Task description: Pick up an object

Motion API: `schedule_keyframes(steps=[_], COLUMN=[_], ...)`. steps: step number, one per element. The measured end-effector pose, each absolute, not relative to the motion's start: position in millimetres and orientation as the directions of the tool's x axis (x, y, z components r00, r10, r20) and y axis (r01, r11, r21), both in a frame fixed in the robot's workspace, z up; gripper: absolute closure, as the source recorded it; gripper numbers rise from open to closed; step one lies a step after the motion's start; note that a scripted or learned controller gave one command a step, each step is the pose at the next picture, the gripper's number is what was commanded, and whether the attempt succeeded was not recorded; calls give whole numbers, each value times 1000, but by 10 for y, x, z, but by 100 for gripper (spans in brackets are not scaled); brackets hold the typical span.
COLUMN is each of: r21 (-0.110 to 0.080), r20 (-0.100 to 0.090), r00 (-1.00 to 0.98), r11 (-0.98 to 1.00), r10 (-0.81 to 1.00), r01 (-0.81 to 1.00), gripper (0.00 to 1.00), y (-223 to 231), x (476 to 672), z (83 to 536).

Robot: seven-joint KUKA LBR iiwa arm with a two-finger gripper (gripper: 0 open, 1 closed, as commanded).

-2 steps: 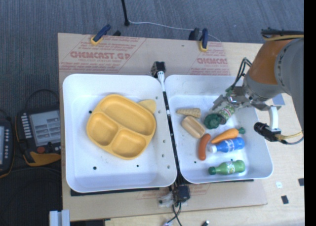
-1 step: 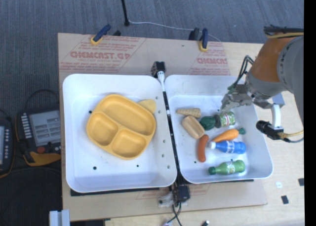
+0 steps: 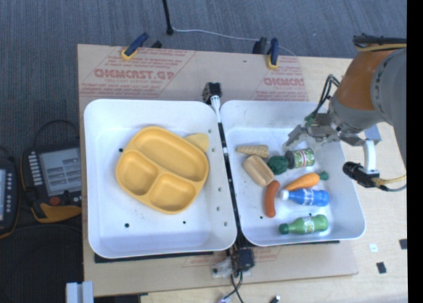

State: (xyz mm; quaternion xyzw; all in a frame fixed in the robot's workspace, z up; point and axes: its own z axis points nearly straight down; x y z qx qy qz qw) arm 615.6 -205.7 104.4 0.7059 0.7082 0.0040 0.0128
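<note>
The right bin holds several toy items. A dark green bottle with a pale label lies near the middle. Below it are an orange carrot, a blue bottle and a light green bottle. To the left lie a tan roll, a pale corn-like stick and a red sausage. My gripper hangs over the upper part of this bin, just above and right of the dark green bottle, with nothing visibly held.
The left bin holds a yellow divided plate, with a small yellow piece at the plate's upper right edge. A raised divider separates the bins. The arm's grey body and orange band reach in from the right.
</note>
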Motion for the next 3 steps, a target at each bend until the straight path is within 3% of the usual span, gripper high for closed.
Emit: schedule_keyframes(steps=[1,2,3], r21=[27,32,33], r20=[-10,-16,-15], r00=[-4,-2,1], r11=[4,2,-1], r10=[1000,1000,1000], r01=[1000,999,999], gripper=[0,0,100], y=[-2059,-1865,-1877], x=[5780,5216,5224], z=[944,950,1063])
